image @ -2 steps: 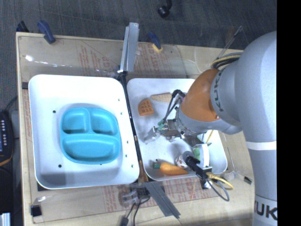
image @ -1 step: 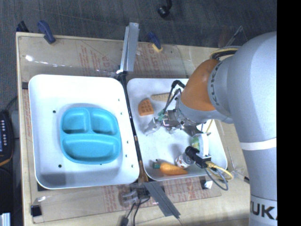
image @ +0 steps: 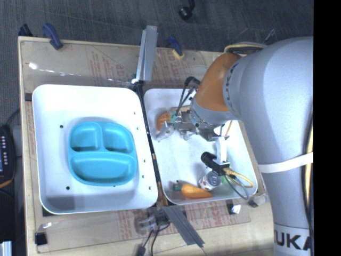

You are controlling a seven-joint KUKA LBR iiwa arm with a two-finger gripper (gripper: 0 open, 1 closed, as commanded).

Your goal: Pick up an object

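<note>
Obs., single moment, read left to right.

- Far left of the gripper: left bin (image: 42,143), holding a blue divided plate (image: 101,153) that lies flat. Well apart from the gripper, in the other bin and across the wall where the two bins meet.
- Just left of the gripper: small orange object (image: 162,120), lying in the upper left part of the right bin (image: 181,159), close to that bin's left wall. It looks to be touching the gripper's metal or very nearly so. Which of the two, I cannot tell.
- Gripper (image: 177,126): low inside the right bin, pointing toward the orange object. Whether it is spread, closed or clamped on anything cannot be told, as the metal parts overlap from this angle. No object is seen held.
- Below and slightly right of the gripper: a carrot (image: 195,191) lying on its side along the right bin's near wall, apart from the gripper.
- Right of the gripper: the grey arm (image: 266,100) with its orange band, reaching in over the right bin's far side.

Progress (judgement): the approach appears made, with the likely target being the orange object beside the gripper. A grasp is not confirmed and nothing is raised off the bin floor. Left to do: secure the object and lift it clear. Risk: the object sits near the bin wall, so it could be nudged aside rather than caught.
</note>
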